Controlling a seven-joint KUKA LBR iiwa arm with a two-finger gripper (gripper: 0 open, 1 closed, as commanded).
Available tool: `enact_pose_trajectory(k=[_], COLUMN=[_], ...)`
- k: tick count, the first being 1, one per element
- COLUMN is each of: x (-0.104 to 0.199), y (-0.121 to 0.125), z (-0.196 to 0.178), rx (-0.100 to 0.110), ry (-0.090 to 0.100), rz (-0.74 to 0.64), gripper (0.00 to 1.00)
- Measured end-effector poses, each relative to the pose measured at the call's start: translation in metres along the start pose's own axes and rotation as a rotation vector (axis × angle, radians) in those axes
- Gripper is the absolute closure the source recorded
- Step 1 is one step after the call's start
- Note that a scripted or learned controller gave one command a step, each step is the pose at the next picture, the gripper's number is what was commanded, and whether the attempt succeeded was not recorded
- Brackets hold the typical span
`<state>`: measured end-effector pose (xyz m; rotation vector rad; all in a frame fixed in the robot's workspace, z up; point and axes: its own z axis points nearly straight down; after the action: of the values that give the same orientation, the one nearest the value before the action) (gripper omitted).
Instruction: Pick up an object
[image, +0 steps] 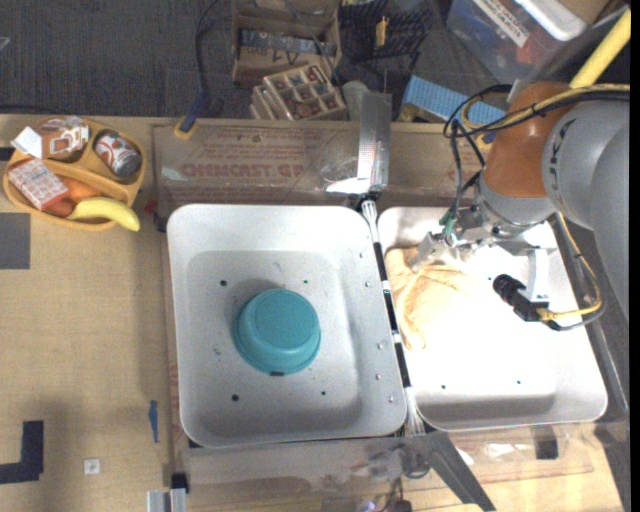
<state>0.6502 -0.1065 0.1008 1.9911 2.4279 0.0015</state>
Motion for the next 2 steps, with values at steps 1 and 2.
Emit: enact_pose_trajectory(k=[1, 2], x=[-0.004, 0.011], y=[0.017, -0.019], z=[0.004, 0.009], rx=[-0.002, -0.011], ry=[-0.002, -0.004], rz=[-0.188, -0.251], gripper=[0.00, 0.00])
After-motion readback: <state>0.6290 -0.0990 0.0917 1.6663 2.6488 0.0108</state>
